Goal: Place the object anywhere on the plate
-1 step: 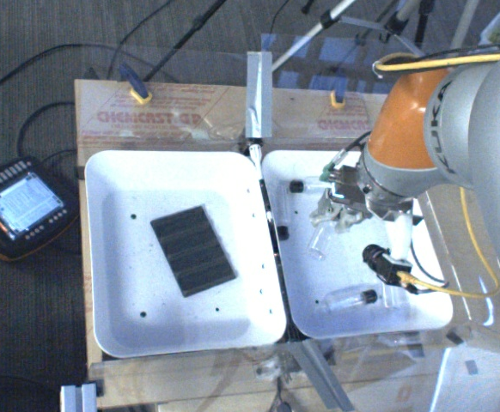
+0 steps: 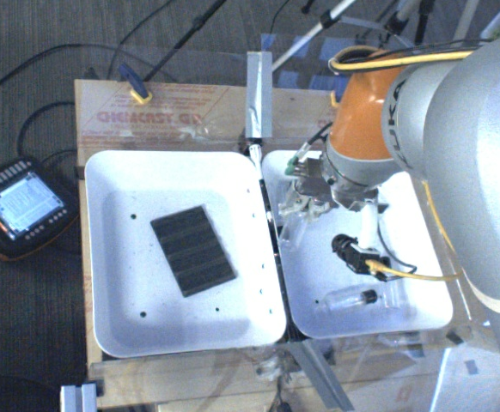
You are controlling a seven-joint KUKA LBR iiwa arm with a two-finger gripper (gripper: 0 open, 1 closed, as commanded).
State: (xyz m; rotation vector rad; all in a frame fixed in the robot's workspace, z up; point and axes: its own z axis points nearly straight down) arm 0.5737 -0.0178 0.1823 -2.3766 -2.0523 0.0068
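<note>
Clear tube-like object point(image 2: 350, 299) lying low in right bin point(image 2: 314, 273), long axis roughly left-right, dark tip pointing right. Gripper point(image 2: 297, 206) over bin's left side, well apart; opening impossible to judge.

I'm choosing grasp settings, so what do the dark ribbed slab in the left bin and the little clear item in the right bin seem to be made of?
The dark slab looks like matte black plastic or rubber: lengthwise ribs, no shine. The clear item seems to be glossy transparent plastic or glass, with the white right bin showing through it and a dark tip at one end. The left bin looks like smooth white plastic.
</note>
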